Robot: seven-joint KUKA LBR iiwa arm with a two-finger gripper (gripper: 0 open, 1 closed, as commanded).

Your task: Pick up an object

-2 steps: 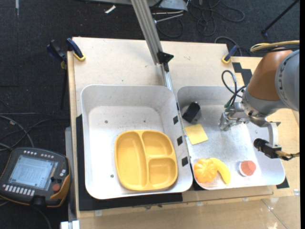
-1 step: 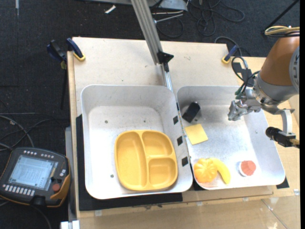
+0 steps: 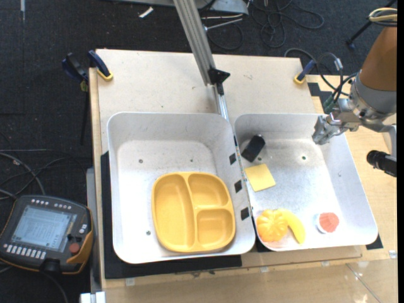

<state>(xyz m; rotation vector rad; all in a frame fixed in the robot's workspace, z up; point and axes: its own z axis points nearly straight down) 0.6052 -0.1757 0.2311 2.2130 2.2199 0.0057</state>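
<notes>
- While the gripper (image 3: 322,133) hangs at the far right rim of the right bin (image 3: 353,188), nothing shows between its fingers; how far the claw stands open I cannot tell at this size.
- Camera view, the step in hand: by my reading the arm is at the approach stage, with no object picked yet and the choice of target not plain.
- Candidates all lie in the right bin: a black block (image 3: 253,148) near the far left corner, a yellow square (image 3: 261,177) just beside it toward the front, an orange-yellow toy (image 3: 274,225) touching a banana (image 3: 295,227) at the front edge, and a small red-and-white piece (image 3: 328,221) near the front right.
- Next move, as a judgement: the gripper would need to travel inward and descend over one item; the black block is nearest, and it stands apart enough for a clean close.
- Around: the left bin (image 3: 126,169) holds a yellow divided tray (image 3: 192,212); a metal pole (image 3: 199,40) slants over the bench (image 3: 158,74) to the divide between the bins.
- In the way: the block and square sit close to the bin's left wall, and the toy and banana touch, which may spoil a grasp.
</notes>
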